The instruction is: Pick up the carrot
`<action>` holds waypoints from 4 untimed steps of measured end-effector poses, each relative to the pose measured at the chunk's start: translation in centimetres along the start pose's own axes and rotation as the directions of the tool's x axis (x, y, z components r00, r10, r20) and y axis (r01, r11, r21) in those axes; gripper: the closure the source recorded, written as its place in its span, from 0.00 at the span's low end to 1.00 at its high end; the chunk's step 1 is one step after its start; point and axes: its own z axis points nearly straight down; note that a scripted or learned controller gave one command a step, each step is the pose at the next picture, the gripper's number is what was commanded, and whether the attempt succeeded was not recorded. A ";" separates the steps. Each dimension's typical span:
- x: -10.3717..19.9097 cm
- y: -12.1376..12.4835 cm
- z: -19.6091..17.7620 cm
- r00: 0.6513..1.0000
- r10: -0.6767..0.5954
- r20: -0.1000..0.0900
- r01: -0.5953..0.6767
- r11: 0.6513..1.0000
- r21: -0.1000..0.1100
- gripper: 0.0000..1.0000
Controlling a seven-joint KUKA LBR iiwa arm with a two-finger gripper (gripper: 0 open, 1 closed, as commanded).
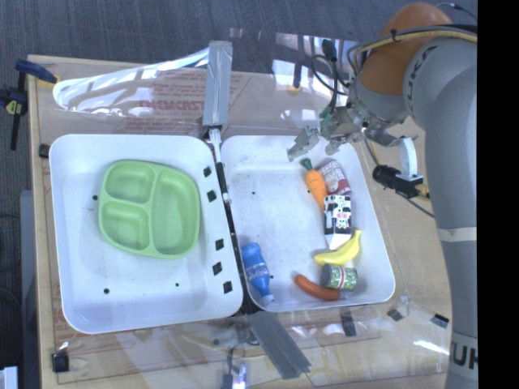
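A small orange carrot (315, 182) with a green top is seen lying at about one o'clock in the right bin (276, 217), touching a glossy wrapped packet (335, 177). The end effector (316, 142) hangs just above it, fingers spread wide, nothing held. A tapered, smooth plastic carrot may be squeezed out sideways, or the packet pinched along with it.

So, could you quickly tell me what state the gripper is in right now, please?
Gripper: open, holding nothing, fingers spread above the far end of the right bin, just above the carrot.
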 end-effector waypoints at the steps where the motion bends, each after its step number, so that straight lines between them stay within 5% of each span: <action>1: 0.2 0.4 10.7 0.997 -0.079 -0.002 0.079 0.997 0.003 0.00; 2: 0.3 0.6 9.6 0.996 -0.085 -0.001 0.085 0.996 0.002 1.00; 3: 1.5 -11.2 0.1 0.998 -0.063 -0.001 0.063 0.998 0.002 1.00; 4: 0.7 -5.4 4.7 0.990 -0.141 -0.001 0.141 0.990 0.003 1.00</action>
